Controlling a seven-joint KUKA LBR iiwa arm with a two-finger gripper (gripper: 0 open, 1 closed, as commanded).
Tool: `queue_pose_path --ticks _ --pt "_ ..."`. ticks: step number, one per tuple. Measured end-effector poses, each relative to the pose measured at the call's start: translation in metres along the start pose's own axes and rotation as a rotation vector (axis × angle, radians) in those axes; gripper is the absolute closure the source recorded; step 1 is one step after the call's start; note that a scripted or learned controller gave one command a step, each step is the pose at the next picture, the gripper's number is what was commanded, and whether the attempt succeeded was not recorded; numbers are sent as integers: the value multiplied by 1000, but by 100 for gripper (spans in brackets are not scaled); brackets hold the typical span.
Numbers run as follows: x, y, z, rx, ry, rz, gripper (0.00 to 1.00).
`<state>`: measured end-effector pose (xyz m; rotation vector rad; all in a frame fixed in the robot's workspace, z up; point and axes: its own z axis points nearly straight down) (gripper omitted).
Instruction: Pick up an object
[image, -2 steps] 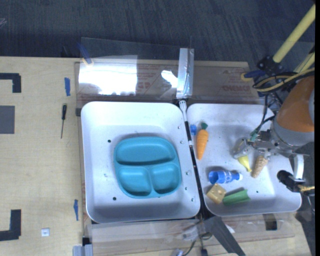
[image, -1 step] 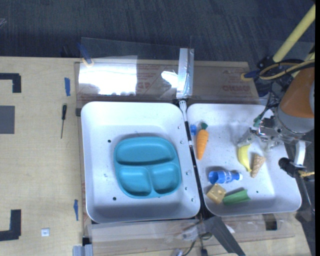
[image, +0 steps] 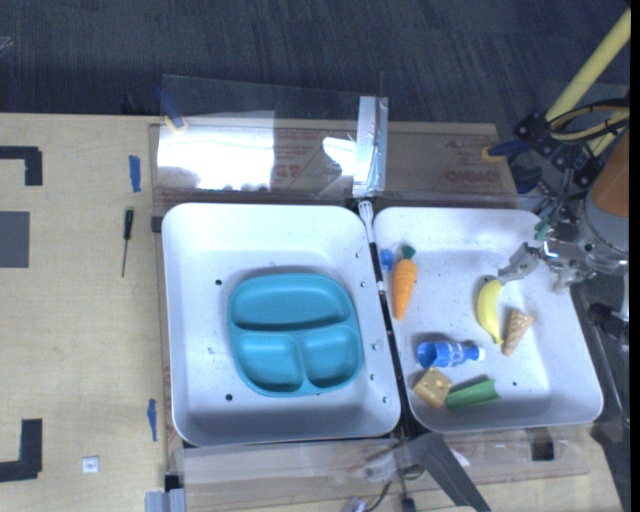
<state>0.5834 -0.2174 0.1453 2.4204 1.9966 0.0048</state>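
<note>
The fingers (image: 540, 262) hang spread and empty over the right bin (image: 575, 400), so the pick looks not yet begun: the banana (image: 488, 308) lies just below-left of them, the cone (image: 516, 329) beside it, and the carrot (image: 403, 285) farther left.

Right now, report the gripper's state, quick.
Gripper: above the right bin's far right corner, near the banana; open or shut cannot be told; nothing seen held.
</note>
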Motion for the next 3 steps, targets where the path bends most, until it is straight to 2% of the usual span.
queue_pose_path --ticks 1,2,3 --pt "35 -33 57 -3 -1 -34 0" --pt "35 -32 46 -7 0 -32 100" --pt "157 -25 -75 -6 6 19 100"
